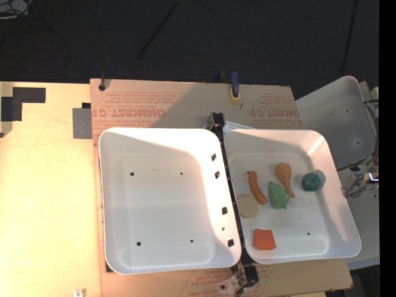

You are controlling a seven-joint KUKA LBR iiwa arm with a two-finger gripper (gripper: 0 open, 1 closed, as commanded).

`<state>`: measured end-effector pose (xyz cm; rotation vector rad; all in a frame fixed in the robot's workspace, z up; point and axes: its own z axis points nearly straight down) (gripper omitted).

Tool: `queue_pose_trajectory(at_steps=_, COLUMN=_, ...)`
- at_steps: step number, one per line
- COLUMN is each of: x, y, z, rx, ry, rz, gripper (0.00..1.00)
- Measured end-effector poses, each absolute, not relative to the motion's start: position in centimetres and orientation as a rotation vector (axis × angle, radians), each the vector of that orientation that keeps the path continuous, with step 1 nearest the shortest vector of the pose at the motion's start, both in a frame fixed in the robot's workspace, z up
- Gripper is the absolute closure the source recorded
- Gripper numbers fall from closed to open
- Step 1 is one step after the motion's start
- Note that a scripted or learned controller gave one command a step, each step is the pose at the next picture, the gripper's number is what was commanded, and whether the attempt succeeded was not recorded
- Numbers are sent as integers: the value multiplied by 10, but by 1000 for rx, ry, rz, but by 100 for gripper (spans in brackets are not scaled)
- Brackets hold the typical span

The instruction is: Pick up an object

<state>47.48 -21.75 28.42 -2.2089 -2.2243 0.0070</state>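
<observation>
You see two white bins side by side on tabletop (49,197). Left bin (124,252) bare. Right bin (337,243) holds red sausage (257,187), tan drumstick (285,177), green leafy piece (278,195), teal ball (313,180), pale disc (247,206), orange-red wedge (265,239) nearest you. End effector state: cannot tell
</observation>
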Motion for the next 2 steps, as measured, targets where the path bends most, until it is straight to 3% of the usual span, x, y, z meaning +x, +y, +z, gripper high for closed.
queue_pose_trajectory(at_steps=2, x=475, y=-219, z=303, rx=-2195, ry=-2236, rz=10, gripper=100)
